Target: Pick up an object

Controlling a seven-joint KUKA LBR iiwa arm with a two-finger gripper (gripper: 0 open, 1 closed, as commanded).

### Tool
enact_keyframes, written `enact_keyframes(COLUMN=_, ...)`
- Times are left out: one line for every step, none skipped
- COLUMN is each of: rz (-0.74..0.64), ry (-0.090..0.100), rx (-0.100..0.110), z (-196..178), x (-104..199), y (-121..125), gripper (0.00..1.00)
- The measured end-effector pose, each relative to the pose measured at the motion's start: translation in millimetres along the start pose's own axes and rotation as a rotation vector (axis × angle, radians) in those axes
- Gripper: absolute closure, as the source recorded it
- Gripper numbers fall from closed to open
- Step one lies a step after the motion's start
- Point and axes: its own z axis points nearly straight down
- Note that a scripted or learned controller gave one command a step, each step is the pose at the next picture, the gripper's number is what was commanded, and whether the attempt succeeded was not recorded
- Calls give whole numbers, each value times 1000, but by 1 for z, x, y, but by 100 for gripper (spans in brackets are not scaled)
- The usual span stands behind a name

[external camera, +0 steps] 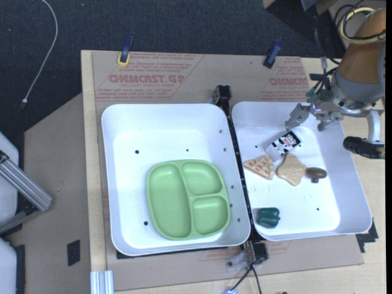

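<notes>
- The arm (361, 54) is reaching in from the far right, its orange band sitting above the wrist.
- The gripper (295, 120) is hanging over the far part of the right bin (349, 201), its fingers pointing down and to the left.
- The fingers are looking slightly spread, though the view is too small to be sure; nothing is sitting between them.
- A small black, white and red packet (286, 142) is lying just near of the fingertips, apparently not touching them.
- A waffle wedge (260, 166) is lying near the bin's left wall, with a tan toast slice (291, 171) just to its right.
- A brown piece (316, 174) is touching the toast's right edge.
- A green pepper (267, 216) is resting at the near left of this bin, well apart from the rest.
- The left bin (122, 164) is holding a green divided plate (187, 198) toward its near side.
</notes>
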Motion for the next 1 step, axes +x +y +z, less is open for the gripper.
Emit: enact_keyframes(rz=0, ry=1, rx=4, z=64, x=2, y=2, gripper=0)
